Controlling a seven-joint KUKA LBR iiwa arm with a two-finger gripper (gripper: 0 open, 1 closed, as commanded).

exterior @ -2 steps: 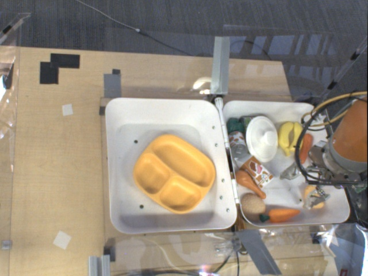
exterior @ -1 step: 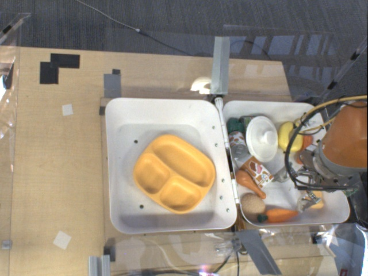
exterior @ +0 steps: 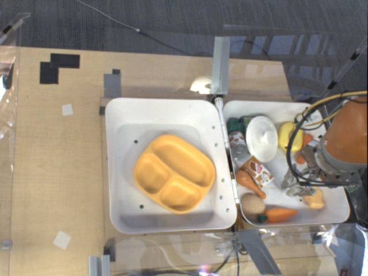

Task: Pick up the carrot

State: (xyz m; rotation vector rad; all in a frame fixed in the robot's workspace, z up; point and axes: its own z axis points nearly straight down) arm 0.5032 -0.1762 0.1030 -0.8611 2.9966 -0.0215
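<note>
Carrot (exterior: pixel 280 214) lying at the near edge of the right bin (exterior: pixel 339 214), beside a round beige item (exterior: pixel 252 203), with the end effector (exterior: pixel 299 183) just above and apart from it, its grip state not discernible; yellow divided plate (exterior: pixel 174 172) in the left bin (exterior: pixel 123 154).

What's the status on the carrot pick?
Claw low in right bin, nothing seen held. Orange carrot with green stub at front wall, untouched. Round tan potato beside it.
</note>
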